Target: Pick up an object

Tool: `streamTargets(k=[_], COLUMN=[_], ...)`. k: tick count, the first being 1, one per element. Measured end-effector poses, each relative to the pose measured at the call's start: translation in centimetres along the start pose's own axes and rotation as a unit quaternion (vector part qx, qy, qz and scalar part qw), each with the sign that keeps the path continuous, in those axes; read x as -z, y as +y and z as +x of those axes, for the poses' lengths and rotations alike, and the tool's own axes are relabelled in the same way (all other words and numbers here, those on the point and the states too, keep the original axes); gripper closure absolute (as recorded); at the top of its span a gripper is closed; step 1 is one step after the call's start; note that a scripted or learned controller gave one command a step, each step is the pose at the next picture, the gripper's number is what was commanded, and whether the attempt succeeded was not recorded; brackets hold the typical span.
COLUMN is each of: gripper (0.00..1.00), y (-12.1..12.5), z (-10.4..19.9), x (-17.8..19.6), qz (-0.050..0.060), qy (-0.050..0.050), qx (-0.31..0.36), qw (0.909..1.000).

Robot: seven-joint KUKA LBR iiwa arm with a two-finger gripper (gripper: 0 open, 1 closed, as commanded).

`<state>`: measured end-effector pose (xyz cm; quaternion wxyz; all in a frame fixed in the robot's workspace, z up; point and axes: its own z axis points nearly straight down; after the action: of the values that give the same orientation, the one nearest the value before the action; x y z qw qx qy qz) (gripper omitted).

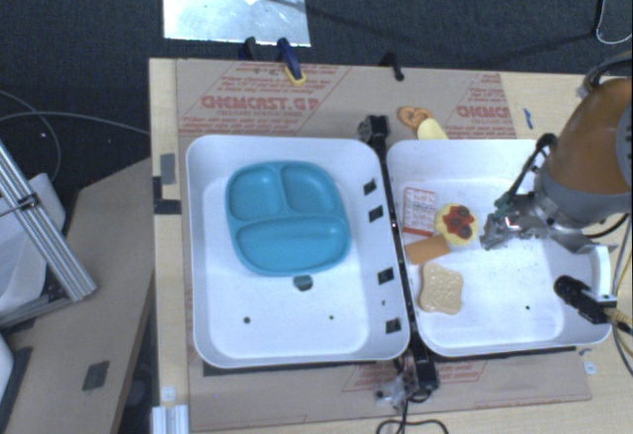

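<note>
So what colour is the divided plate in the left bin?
Light blue; the plate shows clearly in the camera view.

The arm (593, 160) is showing a broad rounded orange band above the wrist, giving way to a smooth grey casing below it. A thin black cable (522, 173) is running along its side toward the hand (497, 229), which is looking like a small cluster of silvery metal and dark parts. A black fitting (579, 299) is jutting out beneath the grey wrist section.

Arm (603, 155) cut off at right.
</note>
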<state>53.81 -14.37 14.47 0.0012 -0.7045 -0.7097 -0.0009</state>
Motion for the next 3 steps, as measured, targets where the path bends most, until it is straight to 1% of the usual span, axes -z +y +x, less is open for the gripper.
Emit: streamTargets(k=[1, 2, 3], gripper=[1.0, 1.0, 1.0], y=[-3.6, -5.0, -4.9], z=[6.3, 15.7, 19.4], x=[1.2, 4.0, 12.4], qz=[0.001, -0.002, -0.005], qy=[0.0, 0.0, 0.0], qx=[0.001, 0.003, 0.001], qw=[1.0, 1.0, 1.0])
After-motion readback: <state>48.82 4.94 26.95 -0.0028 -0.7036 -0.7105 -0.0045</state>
